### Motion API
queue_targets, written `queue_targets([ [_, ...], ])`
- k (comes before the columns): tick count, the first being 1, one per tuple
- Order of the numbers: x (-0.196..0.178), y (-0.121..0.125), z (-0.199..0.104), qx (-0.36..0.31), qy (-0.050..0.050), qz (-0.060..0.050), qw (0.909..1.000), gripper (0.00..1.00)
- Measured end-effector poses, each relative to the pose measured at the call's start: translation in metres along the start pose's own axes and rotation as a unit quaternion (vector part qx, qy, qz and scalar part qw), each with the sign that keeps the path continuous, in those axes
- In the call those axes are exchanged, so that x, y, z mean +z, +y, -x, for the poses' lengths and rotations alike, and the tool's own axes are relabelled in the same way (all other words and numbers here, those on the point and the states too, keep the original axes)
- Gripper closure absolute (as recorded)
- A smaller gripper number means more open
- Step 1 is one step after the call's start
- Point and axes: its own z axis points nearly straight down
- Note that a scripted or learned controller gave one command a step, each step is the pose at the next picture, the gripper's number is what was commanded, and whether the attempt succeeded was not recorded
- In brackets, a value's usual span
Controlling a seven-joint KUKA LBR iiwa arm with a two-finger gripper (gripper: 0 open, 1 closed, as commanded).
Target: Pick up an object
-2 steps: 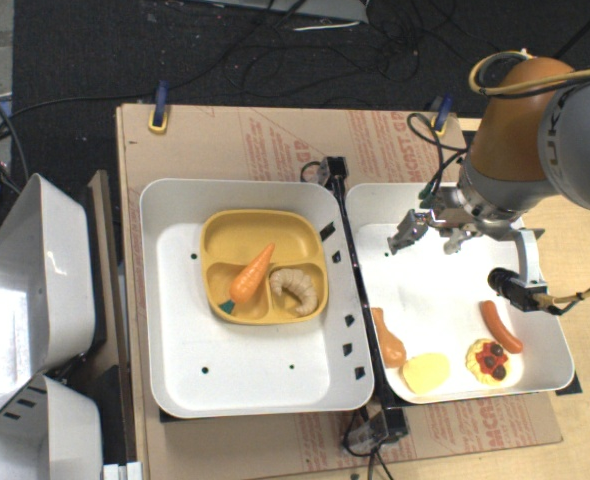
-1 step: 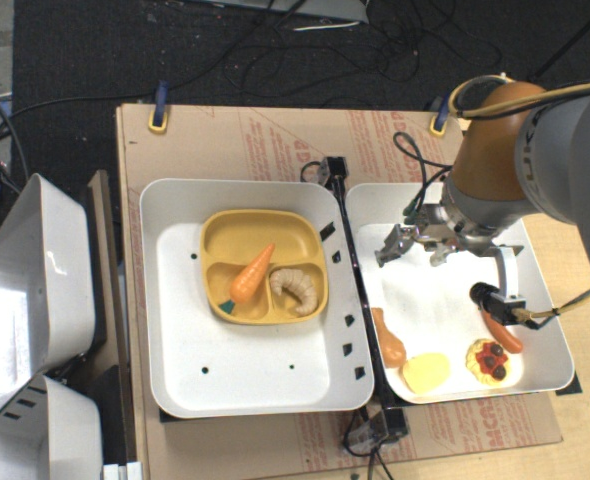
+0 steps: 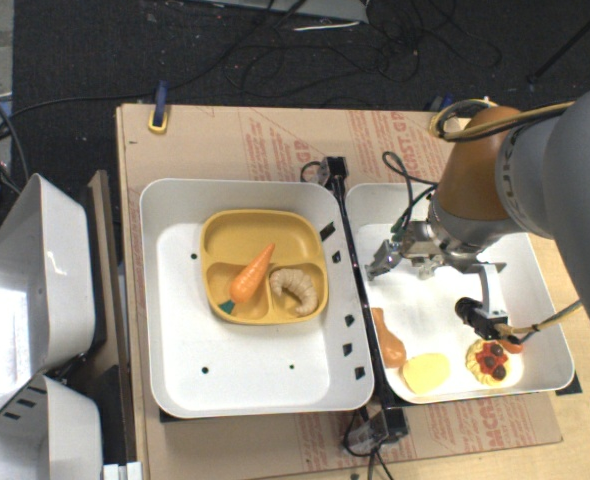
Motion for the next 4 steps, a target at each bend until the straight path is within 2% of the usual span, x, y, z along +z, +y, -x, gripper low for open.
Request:
queue_targets([
  [1,-0.013,0.002,0.0,0.001,0.0,0.003,1.0,1.0],
  [3,-0.133,0.01,-0.007,-0.003,-0.001,0.006,1.0,1.0],
  [4,-0.142,0.011,-0.008,-0.003,-0.001,0.004,1.0,1.0],
])
